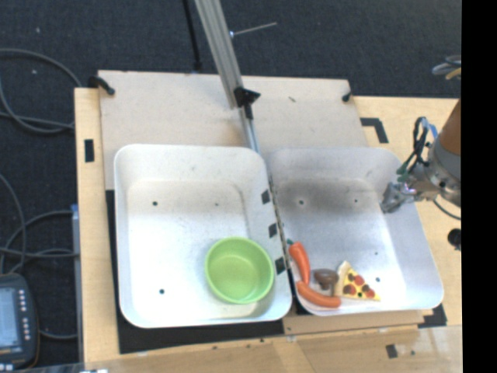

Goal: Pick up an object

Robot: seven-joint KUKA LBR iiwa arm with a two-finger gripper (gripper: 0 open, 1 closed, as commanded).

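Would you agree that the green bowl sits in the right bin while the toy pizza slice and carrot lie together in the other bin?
Not quite: the camera view shows the green bowl in the left bin. The pizza slice and carrot do lie together in the other bin, the right bin.

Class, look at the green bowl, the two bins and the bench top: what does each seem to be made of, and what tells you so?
Green bowl: probably plastic, with one even colour and a smooth, softly shiny surface.
Bins: likely moulded white plastic, with rounded corners and a matte finish, scuffed grey in the right bin.
Bench top: looks like pale wood board, flat and dull with a lighter edge; the exact kind is unclear.
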